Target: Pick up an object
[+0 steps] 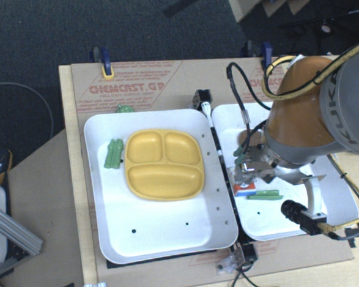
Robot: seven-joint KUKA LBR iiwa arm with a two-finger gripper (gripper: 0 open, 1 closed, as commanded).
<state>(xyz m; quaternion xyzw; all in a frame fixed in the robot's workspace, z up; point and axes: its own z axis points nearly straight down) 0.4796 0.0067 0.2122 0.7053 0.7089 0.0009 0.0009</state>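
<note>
You see dark blue-grey carpet (49,32) around the bench, whose brown board top (132,82) is held by blue clamps (105,58) at its far edge. A thin cable (13,90) loops across the floor at left.

The brown board (132,82) under the two white bins carries red print behind the left bin (104,206). The large line reads "CHEMCAST" followed by what looks like "GP"; smaller red lines above and below it are too fine to read. More red print shows on the board behind the right bin (259,226), cut off by the arm (349,109). White letters run down the arm's grey side, seemingly "KUKA", only partly legible.
</note>
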